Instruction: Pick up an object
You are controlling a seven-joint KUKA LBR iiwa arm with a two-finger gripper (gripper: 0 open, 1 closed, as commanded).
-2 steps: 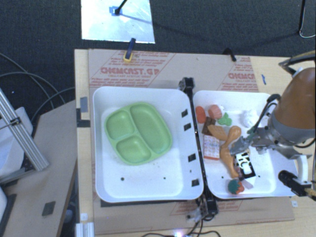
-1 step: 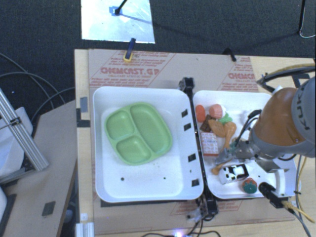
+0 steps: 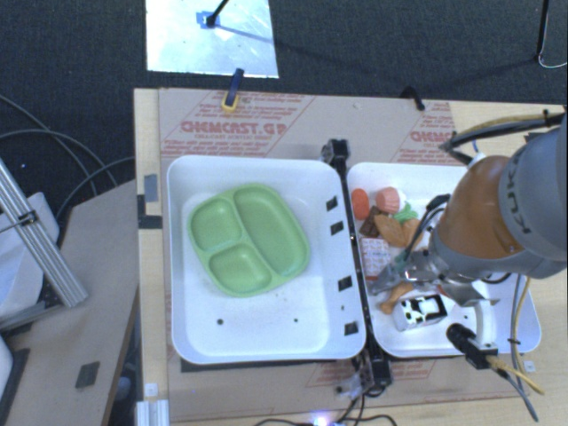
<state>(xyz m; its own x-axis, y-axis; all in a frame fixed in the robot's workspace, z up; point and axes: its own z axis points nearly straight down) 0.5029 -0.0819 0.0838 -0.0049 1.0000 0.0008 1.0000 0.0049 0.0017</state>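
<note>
Two white bins (image 3: 266,171); one green divided plate (image 3: 248,238) left of the pincer (image 3: 401,278); roughly six small objects (image 3: 390,229) piled around it, count unclear.

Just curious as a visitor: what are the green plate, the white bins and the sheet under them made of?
The green plate looks like molded plastic: one even matte color with smooth rounded compartments. The white bins seem to be thin formed plastic, faintly glossy, with rounded corners and soft rims. The sheet underneath looks like a rigid panel with a brown paper-like cover printed in red letters; what lies under that cover I cannot tell.
</note>
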